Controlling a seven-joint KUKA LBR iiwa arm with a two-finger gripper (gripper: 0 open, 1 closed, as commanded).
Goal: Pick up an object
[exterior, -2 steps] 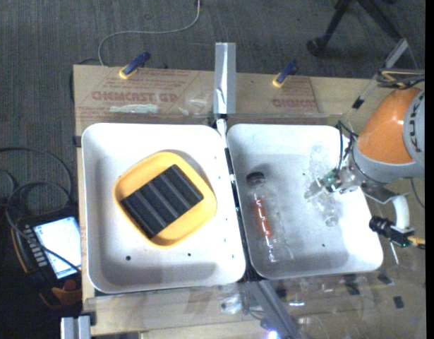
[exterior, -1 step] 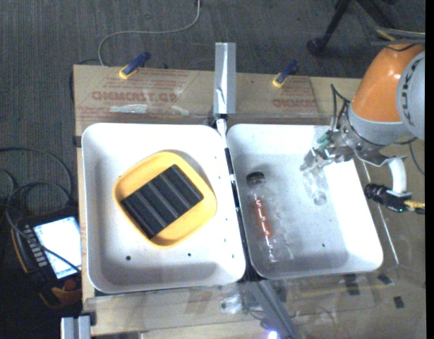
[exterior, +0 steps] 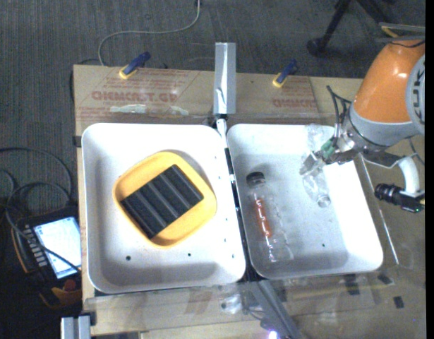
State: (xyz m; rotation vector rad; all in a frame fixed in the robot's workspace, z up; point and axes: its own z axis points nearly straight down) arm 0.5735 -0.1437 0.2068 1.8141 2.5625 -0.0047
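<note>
A clear plastic bottle (exterior: 264,221) with a black cap lies on its side in the right bin (exterior: 358,249), cap toward the far wall. A yellow rounded block with a black ridged top (exterior: 165,198) lies in the left bin (exterior: 104,260). The arm's orange band (exterior: 392,83) stands over the right bin's far right corner. My gripper (exterior: 317,167) reaches down and to the left into the upper right part of the right bin, to the right of the bottle and apart from it. Something translucent (exterior: 320,191) shows just beneath it; what it is stays unclear.
A metal divider post (exterior: 224,87) rises at the far edge between the bins. Two blue and yellow clamps (exterior: 134,64) hold the cardboard behind them. A black cable connector (exterior: 396,195) hangs by the right bin's right rim. A device with a lit screen (exterior: 51,242) lies on the floor at the left.
</note>
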